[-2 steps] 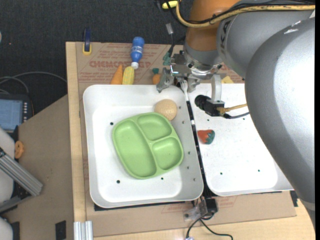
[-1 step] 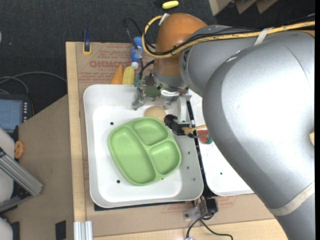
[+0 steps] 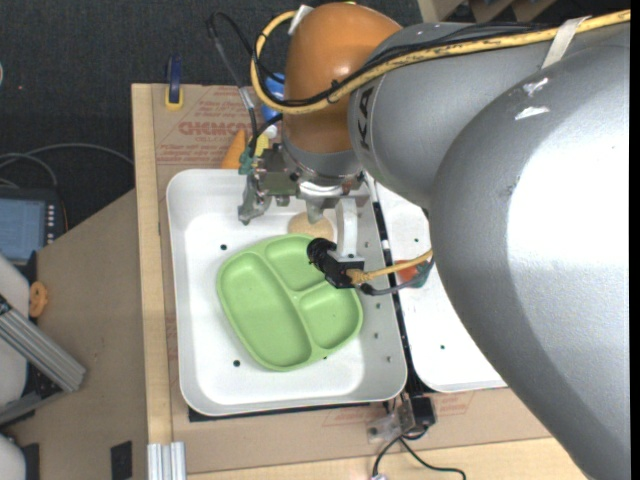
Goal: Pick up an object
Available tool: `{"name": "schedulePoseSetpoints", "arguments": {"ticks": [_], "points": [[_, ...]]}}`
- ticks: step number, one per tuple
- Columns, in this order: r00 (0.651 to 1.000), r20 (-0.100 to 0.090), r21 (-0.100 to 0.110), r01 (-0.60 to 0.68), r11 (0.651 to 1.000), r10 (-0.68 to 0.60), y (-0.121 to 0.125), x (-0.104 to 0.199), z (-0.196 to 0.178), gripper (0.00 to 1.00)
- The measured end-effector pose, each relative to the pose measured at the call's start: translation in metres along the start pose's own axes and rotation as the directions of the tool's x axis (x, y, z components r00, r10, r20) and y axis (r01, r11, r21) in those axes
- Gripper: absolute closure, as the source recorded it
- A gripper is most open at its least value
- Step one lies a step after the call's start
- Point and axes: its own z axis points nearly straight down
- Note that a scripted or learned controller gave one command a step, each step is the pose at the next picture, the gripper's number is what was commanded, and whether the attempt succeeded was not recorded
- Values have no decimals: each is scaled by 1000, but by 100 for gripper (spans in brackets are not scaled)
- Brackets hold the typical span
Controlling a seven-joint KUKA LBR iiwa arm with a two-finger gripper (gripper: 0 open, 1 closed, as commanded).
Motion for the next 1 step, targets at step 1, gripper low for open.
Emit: {"name": "schedulePoseSetpoints", "arguments": {"ticks": [1], "points": [[1000,3,1,-8,1000,8,-123,-23,107,0]]}}
